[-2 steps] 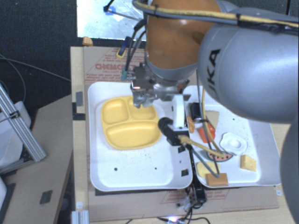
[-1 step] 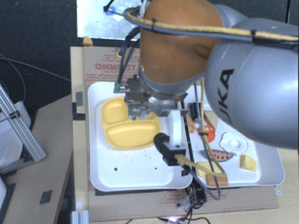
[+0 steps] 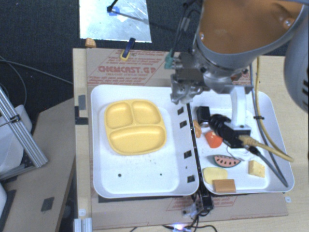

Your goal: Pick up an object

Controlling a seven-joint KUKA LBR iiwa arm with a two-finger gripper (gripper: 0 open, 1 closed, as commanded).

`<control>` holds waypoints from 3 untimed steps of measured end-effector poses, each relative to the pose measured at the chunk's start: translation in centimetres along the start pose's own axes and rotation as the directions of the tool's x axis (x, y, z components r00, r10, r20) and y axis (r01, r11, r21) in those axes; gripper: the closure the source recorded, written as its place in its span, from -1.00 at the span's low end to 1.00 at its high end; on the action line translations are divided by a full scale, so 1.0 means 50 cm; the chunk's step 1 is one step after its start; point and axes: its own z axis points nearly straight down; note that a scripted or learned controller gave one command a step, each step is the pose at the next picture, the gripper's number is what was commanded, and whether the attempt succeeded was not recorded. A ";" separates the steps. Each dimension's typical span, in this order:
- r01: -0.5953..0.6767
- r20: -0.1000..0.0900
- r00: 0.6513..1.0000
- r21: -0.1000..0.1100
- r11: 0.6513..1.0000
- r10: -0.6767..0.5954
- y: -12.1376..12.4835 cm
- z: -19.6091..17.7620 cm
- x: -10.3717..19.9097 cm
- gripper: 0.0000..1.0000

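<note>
My gripper hangs over the far end of the divider between the two bins, above the right bin's far left corner. The wrist's bulk hides what lies under it. Several toy foods lie in the right bin. A red-orange piece is nearest, with a small orange bit beside the divider. A watermelon slice, a yellow cheese cube, a pale yellow round piece and a brown block lie toward the front. I see nothing held by the gripper.
A yellow divided plate lies in the left bin. Behind the bins are a cardboard sheet with a blue and yellow object and a shiny metal sheet. An aluminium frame stands at the left.
</note>
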 end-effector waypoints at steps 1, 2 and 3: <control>0.012 0.001 1.000 0.005 1.000 -0.012 0.000 -0.012 0.009 1.00; 0.016 0.000 1.000 0.004 1.000 -0.016 0.001 -0.033 0.009 1.00; 0.013 0.006 1.000 0.020 1.000 -0.013 -0.008 0.178 0.128 1.00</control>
